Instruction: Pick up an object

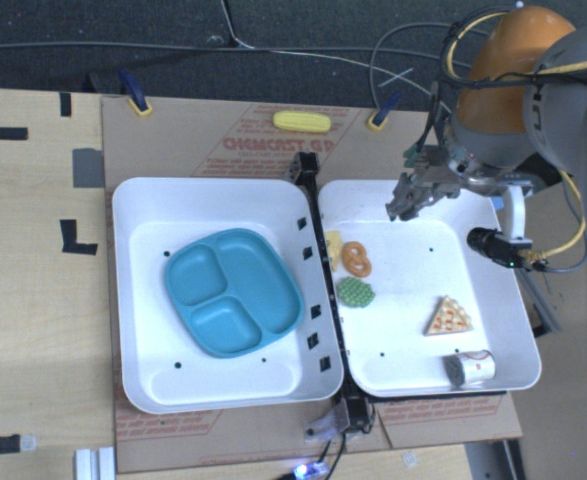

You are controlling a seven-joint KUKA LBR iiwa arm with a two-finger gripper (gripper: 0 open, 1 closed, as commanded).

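The right bin [493,313] holds a brown pretzel [356,259], a yellow piece [333,247] beside it, a green leafy piece [355,291], a pizza slice [450,317] and a small grey and white can [469,368] lying on its side near the front edge. My gripper [406,206] hangs over the bin's back part, above bare floor, to the right of and behind the pretzel. Nothing shows between its fingers.
The left bin [133,268] holds a blue divided plate [233,290]. A yellow banana-shaped toy [301,121] lies on the cardboard behind the bins. Black clips run down the divider [318,268] between the bins. Cables loop above the arm.
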